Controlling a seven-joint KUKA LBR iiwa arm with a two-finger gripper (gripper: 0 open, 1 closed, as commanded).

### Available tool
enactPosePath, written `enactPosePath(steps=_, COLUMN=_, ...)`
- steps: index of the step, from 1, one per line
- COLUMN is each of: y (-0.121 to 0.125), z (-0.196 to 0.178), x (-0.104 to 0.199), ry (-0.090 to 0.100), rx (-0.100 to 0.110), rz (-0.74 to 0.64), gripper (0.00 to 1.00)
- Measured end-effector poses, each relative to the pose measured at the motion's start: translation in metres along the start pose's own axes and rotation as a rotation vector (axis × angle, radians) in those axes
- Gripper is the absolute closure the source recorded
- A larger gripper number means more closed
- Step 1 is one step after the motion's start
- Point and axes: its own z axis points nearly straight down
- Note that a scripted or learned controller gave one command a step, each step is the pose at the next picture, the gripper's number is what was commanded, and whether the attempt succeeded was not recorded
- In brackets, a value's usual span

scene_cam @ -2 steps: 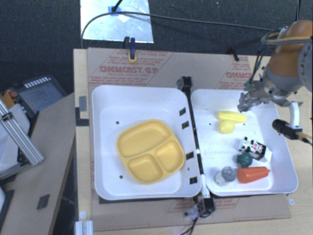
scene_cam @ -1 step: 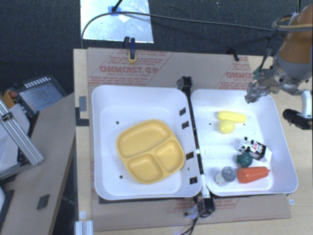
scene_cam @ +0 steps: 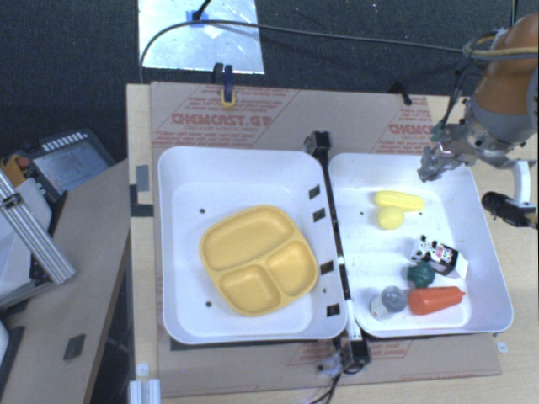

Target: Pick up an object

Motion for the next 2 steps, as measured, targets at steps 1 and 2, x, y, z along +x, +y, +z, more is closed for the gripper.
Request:
enactPosePath(steps=1, y=-0.008, z=0.006, x=0.050, ry=0.003, rx=0.003, rz=-0.004, gripper=1.00)
enactPosePath(steps=2, y=-0.021, z=0.008, x=0.108, ry=0.003, rx=0.002, rz=-0.005, gripper=1.00)
